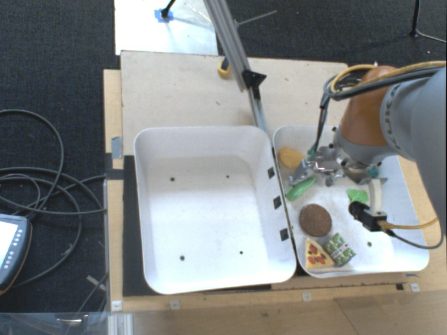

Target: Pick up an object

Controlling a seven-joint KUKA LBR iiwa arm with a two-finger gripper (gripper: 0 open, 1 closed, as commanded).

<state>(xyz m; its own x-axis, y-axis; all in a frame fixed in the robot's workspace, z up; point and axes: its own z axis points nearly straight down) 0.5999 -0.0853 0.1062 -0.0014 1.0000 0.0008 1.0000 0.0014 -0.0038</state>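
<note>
The gripper (307,174) hangs low in the right bin (412,257), just beside the yellow piece (290,158) and over the green piece (300,188), seemingly lined up to pick; its grip state I cannot tell; the brown disc (316,219) lies near.

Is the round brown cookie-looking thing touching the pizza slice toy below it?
Apart. The camera view shows a strip of white bin floor between the brown round thing and the pizza slice toy in the right bin.

The claw (308,174) hangs low in the right bin (412,257), just above a green object (300,189) beside a yellow one (290,158).
</note>
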